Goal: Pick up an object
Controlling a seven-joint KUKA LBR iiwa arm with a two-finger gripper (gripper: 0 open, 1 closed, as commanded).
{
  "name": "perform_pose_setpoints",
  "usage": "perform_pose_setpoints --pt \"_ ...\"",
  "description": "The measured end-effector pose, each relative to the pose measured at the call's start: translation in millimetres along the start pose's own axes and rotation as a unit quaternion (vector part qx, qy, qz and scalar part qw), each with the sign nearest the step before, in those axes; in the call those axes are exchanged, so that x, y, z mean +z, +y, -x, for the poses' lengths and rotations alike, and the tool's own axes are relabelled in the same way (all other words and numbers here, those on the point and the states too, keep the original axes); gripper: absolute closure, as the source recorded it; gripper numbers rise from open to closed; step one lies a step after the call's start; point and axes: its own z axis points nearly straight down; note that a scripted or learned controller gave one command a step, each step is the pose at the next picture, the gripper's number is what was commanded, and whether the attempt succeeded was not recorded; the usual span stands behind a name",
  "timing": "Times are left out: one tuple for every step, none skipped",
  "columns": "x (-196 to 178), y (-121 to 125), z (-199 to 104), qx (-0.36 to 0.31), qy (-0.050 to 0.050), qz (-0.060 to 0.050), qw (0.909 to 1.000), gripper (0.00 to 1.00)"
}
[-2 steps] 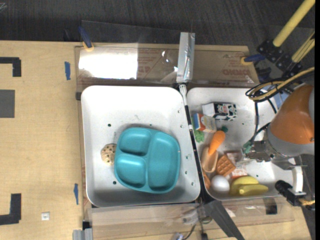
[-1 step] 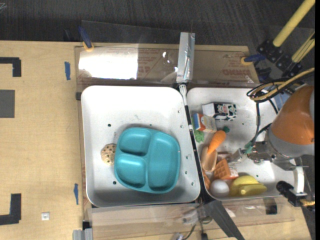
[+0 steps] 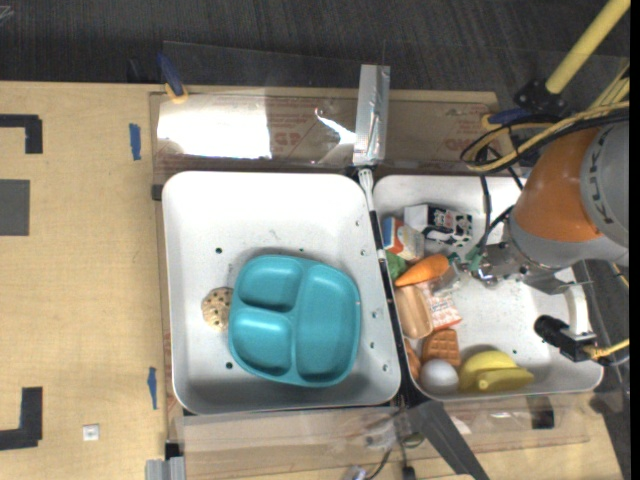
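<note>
1. Reaching in over the right-hand white bin [image 3: 560, 383], the grey arm with its orange band [image 3: 560, 203] ends in a gripper [image 3: 478, 264] low over the bin's upper middle; whether it is wide, narrow or holding anything cannot be told, since the wrist hides its tip.
2. Just beside the gripper, toward the left bin, lies an orange carrot-shaped toy [image 3: 424, 270], its tip pointing at the gripper; contact between them cannot be made out.
3. Just beyond the gripper, toward the bin's far wall, sits a small white carton with black print [image 3: 446, 222], and next to that, further from the gripper, an orange and green packet [image 3: 400, 242] rests against the dividing wall.
4. Nearer the camera than the gripper, below the carrot, lies a clear wrapped snack packet with red print [image 3: 432, 313], then a brown waffle-like block [image 3: 441, 346], a white egg-shaped ball [image 3: 439, 374] and a yellow plastic banana [image 3: 494, 370] along the near wall.
5. These things crowd the side of the bin next to the gripper, lying close together or touching.
6. Well apart from the gripper, in the left-hand white bin [image 3: 200, 208], a teal plastic divided plate [image 3: 296, 318] lies with a speckled tan cookie [image 3: 216, 308] touching its far edge.
</note>
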Motion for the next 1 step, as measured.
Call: perform_pose_setpoints --pt "1.5 75.2 -14.4 -0.034 0.001 -0.009 0.9994 0.0"
